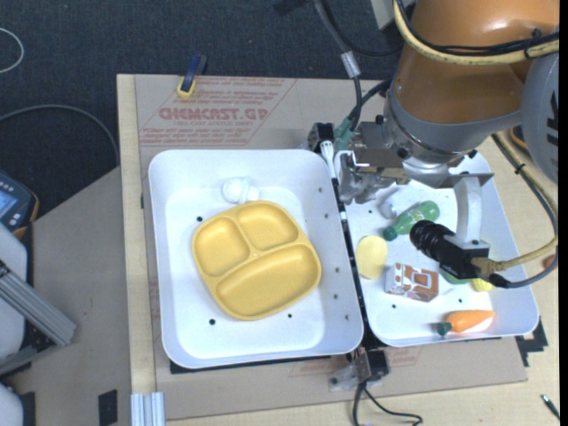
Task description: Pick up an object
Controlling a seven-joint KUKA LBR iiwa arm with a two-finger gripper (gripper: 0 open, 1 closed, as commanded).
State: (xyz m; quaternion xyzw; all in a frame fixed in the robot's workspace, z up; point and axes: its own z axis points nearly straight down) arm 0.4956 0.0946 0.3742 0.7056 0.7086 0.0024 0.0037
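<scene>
My gripper point(371, 185) hangs over the far left corner of the right bin point(515, 313), under the big orange wrist band. Just to its right and nearer lies a green vegetable-shaped toy point(414, 217). A pale yellow round piece point(371, 255) rests by the bin's left wall. In front of that sit a brown and white packet point(413, 281) and an orange carrot point(468, 321) near the front edge. A small yellow piece point(481, 284) peeks out on the right. The arm hides the bin's far part.
The left bin point(169, 238) holds a yellow divided plate point(256, 258) and a small white lump point(237, 189) behind it. A wall between the two bins runs just left of the gripper. A blue and yellow clip point(190, 76) lies on the cardboard behind.
</scene>
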